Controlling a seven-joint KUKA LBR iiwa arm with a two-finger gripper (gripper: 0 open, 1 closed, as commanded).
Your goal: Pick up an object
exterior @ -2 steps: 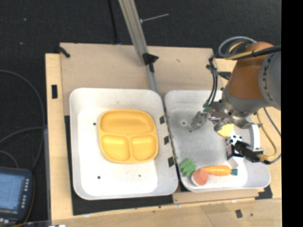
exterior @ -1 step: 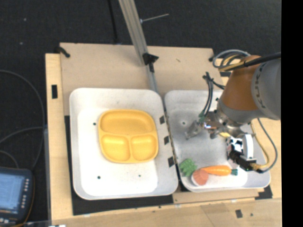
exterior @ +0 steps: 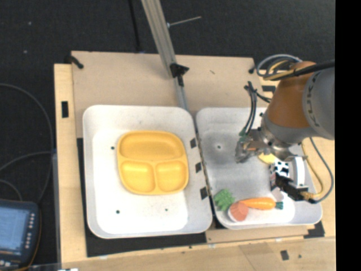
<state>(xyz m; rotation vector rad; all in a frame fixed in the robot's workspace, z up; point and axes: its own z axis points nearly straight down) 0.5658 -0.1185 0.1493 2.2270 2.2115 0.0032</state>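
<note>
Over the right bin (exterior: 223, 123), the gripper (exterior: 243, 151) was seen low above bare floor; whether it was apart or together could not be told. Well apart, the carrot (exterior: 260, 204) lay near the front wall, where a centred, squarely aligned descent would be needed.

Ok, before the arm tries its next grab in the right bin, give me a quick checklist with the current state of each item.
1. Targets in reach: carrot, green piece and red piece lie along the right bin's near edge. Ok.
2. Gripper over a target: it sits above bare bin floor, away from them. Not ok.
3. Gripper free of any object: cannot tell.
4. Targets spaced for a clean grasp: the red piece touches the carrot's end. Not ok.
5. Yellow tray clear of the work area: in the left bin. Ok.
</note>
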